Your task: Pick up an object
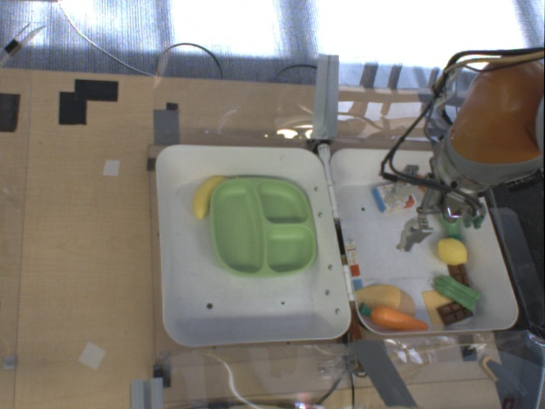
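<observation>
My gripper [433, 224] hangs low over the right bin [375, 254], below the orange-banded wrist. A white, blue and red packet [394, 197] lies just to its upper left. A small green piece [450, 215] shows right at the gripper's metal parts; I cannot tell whether it is held. Just below lies a yellow lemon [452, 250]. Along the bin's near side are a green vegetable [457, 290], a chocolate bar [452, 313], a yellow wedge [435, 300], an orange carrot [398, 319] and a tan potato-like piece [382, 296].
The left bin [183, 305] holds a green divided plate [261, 226] with a banana [203, 196] at its left rim. A ridge [337, 228] separates the bins. Black cables [409, 143] loop off the wrist above the right bin.
</observation>
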Tool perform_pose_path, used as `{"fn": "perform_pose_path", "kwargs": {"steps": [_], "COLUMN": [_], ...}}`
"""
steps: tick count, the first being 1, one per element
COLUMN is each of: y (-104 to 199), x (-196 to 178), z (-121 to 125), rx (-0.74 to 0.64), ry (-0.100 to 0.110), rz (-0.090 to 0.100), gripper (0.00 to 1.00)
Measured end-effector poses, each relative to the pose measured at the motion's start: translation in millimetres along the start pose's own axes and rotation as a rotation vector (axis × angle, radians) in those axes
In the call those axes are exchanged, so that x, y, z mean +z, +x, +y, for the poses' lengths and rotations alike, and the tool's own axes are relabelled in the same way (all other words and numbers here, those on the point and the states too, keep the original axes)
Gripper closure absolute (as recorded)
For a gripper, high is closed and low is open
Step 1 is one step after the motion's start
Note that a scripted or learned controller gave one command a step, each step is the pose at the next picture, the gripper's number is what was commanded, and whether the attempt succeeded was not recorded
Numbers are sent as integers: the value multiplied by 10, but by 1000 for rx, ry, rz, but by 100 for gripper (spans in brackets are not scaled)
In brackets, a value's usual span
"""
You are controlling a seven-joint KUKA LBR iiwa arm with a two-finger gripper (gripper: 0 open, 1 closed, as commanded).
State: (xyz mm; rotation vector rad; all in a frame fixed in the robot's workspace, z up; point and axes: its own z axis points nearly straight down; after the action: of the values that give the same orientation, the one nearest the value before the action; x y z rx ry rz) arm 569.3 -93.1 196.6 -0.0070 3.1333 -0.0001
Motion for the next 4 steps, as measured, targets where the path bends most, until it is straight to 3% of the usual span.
{"fn": "perform_pose_path", "kwargs": {"steps": [1, 2, 3, 4], "y": [-436, -816, -760, -729], "x": [900, 1035, 1075, 1094], "z": [-703, -311, -1174, -602], "rx": [-41, 299, 283, 236], "ry": [4, 1, 5, -1], "rz": [-11, -14, -6, -3], "gripper": [0, 0, 0, 0]}}
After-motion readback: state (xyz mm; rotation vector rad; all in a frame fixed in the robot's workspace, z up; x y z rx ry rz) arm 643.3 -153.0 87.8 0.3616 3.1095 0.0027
